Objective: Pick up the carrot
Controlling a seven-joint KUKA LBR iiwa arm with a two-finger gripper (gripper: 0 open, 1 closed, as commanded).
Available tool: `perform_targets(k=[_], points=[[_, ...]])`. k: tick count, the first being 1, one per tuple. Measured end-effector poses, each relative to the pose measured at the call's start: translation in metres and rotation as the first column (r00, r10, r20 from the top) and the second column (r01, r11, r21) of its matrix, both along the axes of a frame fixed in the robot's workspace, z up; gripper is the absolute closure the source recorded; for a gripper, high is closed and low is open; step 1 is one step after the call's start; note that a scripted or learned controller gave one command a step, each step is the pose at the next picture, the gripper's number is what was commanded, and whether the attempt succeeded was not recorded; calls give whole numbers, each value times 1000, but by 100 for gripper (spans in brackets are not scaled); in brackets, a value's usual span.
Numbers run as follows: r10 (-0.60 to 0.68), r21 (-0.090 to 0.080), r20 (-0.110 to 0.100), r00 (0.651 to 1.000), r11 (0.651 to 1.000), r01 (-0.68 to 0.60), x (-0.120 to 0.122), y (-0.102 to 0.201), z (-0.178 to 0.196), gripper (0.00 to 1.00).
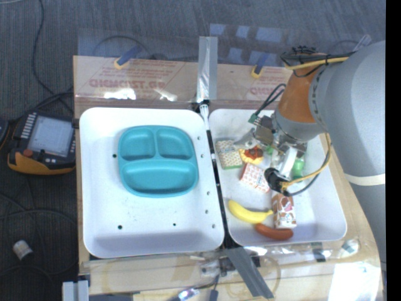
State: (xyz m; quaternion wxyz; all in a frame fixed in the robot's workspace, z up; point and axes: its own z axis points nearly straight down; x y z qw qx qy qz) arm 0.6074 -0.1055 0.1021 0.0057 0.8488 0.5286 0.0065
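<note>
In the right bin a small orange-red piece, apparently the carrot, lies in the upper middle, partly hidden by the gripper. My gripper hangs right over it, below the orange band of the arm. From this angle I cannot see whether it touches or holds the carrot.
Around the carrot lie a pale green square, a red-and-white patterned box, a green item, a yellow banana, a small carton and a sausage. The left bin holds a teal divided plate.
</note>
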Motion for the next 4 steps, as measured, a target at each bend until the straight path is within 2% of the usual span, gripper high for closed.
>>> perform_targets(k=[1, 2, 3, 4], points=[[3, 0, 5, 1000, 1000, -3, -19, -22, -8, 0], [6, 4, 5, 1000, 1000, -6, -18, -20, 1, 100], [6, 4, 4, 1000, 1000, -6, -18, -20, 1, 0], [-46, 1, -20, 999, 999, 46, -15, -81, 47, 0]])
